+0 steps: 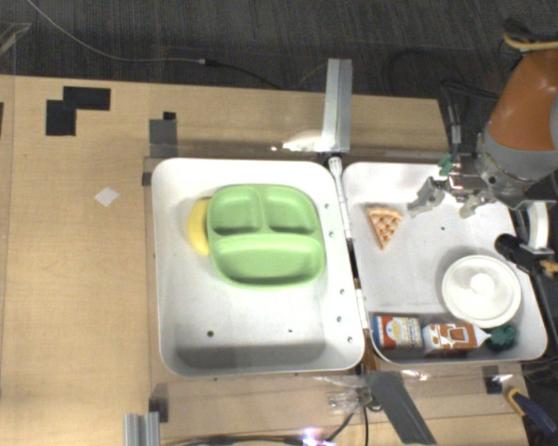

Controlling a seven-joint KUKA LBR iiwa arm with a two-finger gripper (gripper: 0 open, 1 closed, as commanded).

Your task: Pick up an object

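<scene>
My gripper point(446, 200) hangs over the far part of the right bin point(400, 295), its two fingers spread apart with nothing between them, so it is open. A toy pizza slice point(384, 224) lies on the bin floor just left of and below the gripper, apart from it. A round white bowl point(481, 288) sits at the bin's right side. Along the near wall a small carton point(425, 334) lies on its side, with a dark green item point(503, 336) next to it in the corner.
The left bin point(251, 328) holds a green divided plate point(264, 233) with a yellow object point(197, 227) poking out from under its left edge. A metal post point(338, 105) stands at the far end of the divider between the bins.
</scene>
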